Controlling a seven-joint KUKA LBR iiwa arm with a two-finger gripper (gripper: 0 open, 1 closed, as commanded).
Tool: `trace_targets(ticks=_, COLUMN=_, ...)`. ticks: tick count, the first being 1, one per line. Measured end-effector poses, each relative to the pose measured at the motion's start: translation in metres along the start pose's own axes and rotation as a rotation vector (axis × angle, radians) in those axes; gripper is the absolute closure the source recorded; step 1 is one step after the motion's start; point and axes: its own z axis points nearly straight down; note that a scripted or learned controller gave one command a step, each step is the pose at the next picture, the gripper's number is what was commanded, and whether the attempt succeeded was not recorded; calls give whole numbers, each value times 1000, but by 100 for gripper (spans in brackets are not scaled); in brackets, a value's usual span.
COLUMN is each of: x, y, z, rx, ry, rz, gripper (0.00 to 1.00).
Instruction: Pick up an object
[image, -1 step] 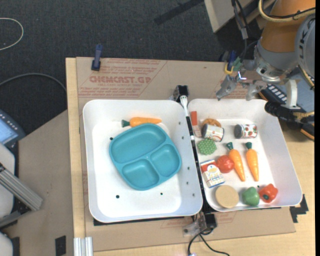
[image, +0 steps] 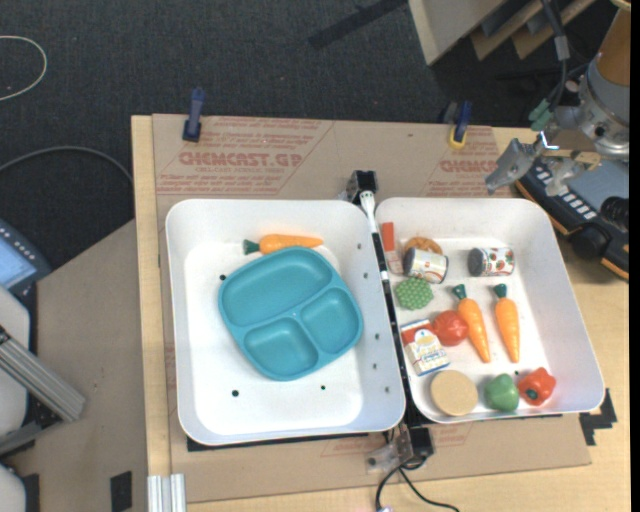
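Observation:
My gripper (image: 518, 162) hangs at the upper right, above the far right corner of the right bin (image: 575, 300) and off its rim. Nothing shows in it. The right bin holds several toy foods: two orange carrots (image: 474, 326) (image: 508, 326), a red tomato (image: 450, 327), a green knobbly ball (image: 413, 293), two small cans (image: 428, 266) (image: 490, 261), a small carton (image: 427, 353), a tan disc (image: 454, 392), a green pepper (image: 502, 392) and a red pepper (image: 538, 385). In the left bin (image: 190, 330) lie a teal divided plate (image: 290, 312) and another carrot (image: 290, 241).
Both bins rest on a cardboard sheet (image: 300, 155) held by a blue clamp (image: 193, 113) and a yellow clamp (image: 460, 123) at the far edge. A black clip (image: 363, 184) sits where the bins meet. Dark equipment (image: 590, 210) stands right of the bins, below the arm.

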Motion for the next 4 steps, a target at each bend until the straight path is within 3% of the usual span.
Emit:
trace_targets(ticks=1, x=6, y=-47, z=-201, rx=-14, ry=-1, rz=-5, gripper=0)
trace_targets(ticks=2, x=80, y=-114, z=-204, rx=8, ry=6, rz=-12, gripper=0)
trace_targets(ticks=3, x=189, y=-139, z=-214, rx=6, ry=6, rz=-17, gripper=0)
trace_targets(ticks=4, x=183, y=-138, z=-224, rx=3, ry=3, rz=-5, gripper=100)
